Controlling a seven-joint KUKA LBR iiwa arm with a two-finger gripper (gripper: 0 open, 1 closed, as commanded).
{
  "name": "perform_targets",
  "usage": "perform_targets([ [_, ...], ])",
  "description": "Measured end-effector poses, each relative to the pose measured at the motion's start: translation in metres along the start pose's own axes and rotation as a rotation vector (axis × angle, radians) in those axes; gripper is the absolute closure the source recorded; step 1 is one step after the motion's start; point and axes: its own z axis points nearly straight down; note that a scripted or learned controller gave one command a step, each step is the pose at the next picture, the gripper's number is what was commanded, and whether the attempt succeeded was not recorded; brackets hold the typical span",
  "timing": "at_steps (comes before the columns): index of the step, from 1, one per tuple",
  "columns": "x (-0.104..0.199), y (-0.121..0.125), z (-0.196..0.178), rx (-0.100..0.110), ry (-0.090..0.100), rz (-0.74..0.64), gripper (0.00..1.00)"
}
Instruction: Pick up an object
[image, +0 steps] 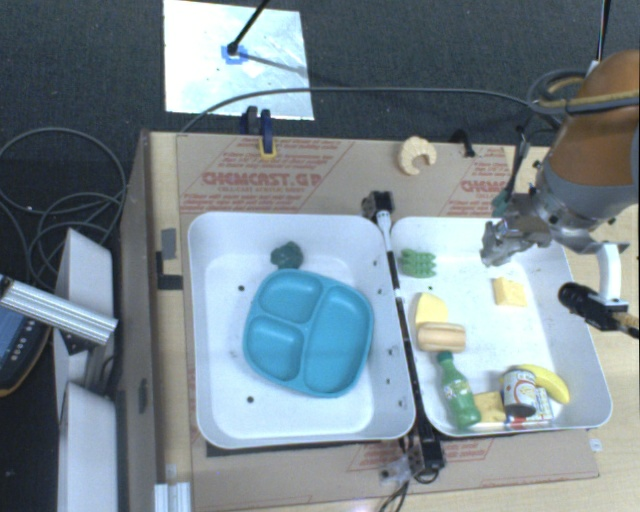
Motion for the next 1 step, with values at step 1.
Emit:
perform_targets([
  [1, 0.0096, 0.0308, 0.0539, 0.003, 0.001, -0.002, 1.0],
])
